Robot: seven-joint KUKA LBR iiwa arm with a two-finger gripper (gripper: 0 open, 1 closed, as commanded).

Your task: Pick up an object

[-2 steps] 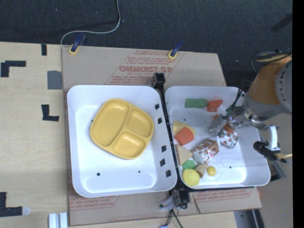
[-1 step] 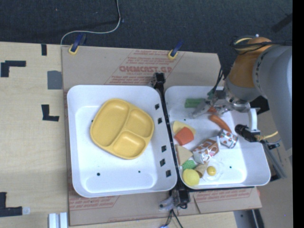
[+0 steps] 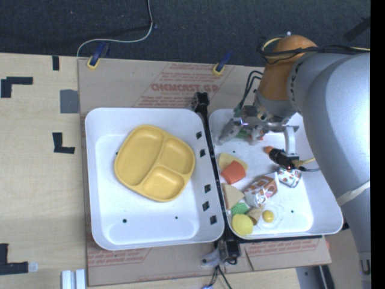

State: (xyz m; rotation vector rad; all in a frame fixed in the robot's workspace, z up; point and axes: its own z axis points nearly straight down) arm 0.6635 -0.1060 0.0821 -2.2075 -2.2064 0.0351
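**Pick-up: not yet begun**

Right bin [image 3: 301, 218], near end: yellow lemon [image 3: 243, 224], green piece [image 3: 239, 209], fried egg [image 3: 268, 216]. Just beyond them: red-and-white packet [image 3: 262, 188], orange-red block [image 3: 234, 172], yellow wedge [image 3: 230, 160]. All rest on the bin floor; none is lifted.

Far end of same bin: claw [image 3: 248, 129], low over the floor beyond the block; grip state cannot be told; nothing seen in it.

Left bin [image 3: 96, 161]: yellow tray [image 3: 155, 162].

Remaining: choose, grasp, lift.

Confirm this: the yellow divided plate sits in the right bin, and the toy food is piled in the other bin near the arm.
Not quite. The camera view shows the yellow divided plate in the left bin, not the right. The toy food is piled in the right bin, near the arm, as you said.
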